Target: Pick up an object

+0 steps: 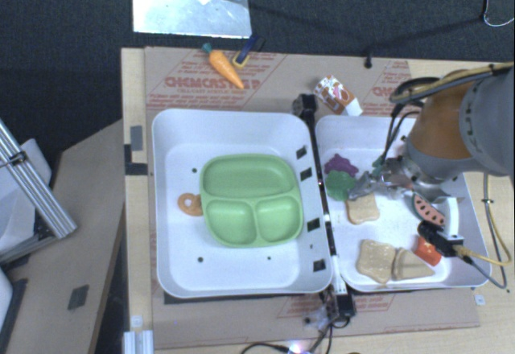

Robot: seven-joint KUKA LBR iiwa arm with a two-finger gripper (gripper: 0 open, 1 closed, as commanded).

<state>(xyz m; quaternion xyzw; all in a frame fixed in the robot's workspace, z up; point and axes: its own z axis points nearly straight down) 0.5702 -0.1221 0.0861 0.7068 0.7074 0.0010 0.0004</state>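
Note:
In the right bin [378,125] my gripper [360,188] reaches in from the right, low over the bin's left-centre. Its tip lies just above a pale toast slice [364,211] and right beside a green leafy piece [338,185]. A purple grape bunch [341,162] sits a little farther back. Two tan bread pieces [376,259] [411,265] rest at the bin's front. A red-orange strip [427,211] and a small red block [427,250] lie near the right wall, under the wrist.
The left bin [170,175] holds a green divided plate [250,199] and a small orange ring [191,204]. Behind the bins on the cardboard lie a toy carrot [225,68] and a small packet [337,95]. Black clips line the divider between the bins.

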